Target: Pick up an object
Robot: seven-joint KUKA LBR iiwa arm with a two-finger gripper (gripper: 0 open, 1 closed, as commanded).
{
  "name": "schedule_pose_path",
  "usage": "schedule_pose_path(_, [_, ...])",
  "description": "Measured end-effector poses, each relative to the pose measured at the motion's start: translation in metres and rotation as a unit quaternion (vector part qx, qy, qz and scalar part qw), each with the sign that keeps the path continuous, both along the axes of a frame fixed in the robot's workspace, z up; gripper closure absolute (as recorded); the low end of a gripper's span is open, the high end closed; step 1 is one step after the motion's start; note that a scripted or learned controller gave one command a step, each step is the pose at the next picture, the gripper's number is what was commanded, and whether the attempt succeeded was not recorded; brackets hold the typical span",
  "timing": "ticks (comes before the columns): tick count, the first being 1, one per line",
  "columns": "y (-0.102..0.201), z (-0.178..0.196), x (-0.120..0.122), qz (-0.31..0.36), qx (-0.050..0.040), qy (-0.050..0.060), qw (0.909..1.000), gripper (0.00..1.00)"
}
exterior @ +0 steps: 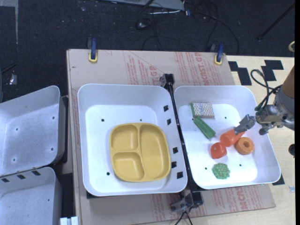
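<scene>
The right bin [262,168] holds several small objects. A speckled block [202,109] lies at its back, with a green stick-shaped piece [204,127] just in front of it. Further forward are a red-orange piece [228,138], a red round piece [218,150], an orange ring [244,146] and a bumpy green ball [221,170]. My gripper [253,127] hangs over the bin's right side, open. One dark finger [244,123] points down-left, just above the red-orange piece. Nothing sits between the fingers.
The left bin [93,125] carries a yellow divided plate [139,151]. A black divider strip [177,135] runs between the two bins. Grey trays [28,125] lie off the bench to the left. Cables trail at the right by the arm.
</scene>
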State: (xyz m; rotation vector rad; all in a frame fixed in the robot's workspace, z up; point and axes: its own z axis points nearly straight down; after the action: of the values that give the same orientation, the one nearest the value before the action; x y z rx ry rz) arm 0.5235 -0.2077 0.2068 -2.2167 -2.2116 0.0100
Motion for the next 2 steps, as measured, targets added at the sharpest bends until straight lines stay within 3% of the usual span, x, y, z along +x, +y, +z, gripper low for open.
schedule_pose_path(1, [0.000,0.006,0.003,0.002,-0.0014,-0.005,1.0000,0.00])
schedule_pose_path(2, [0.002,-0.039,-0.003,0.001,-0.0007,-0.003,1.0000,0.00])
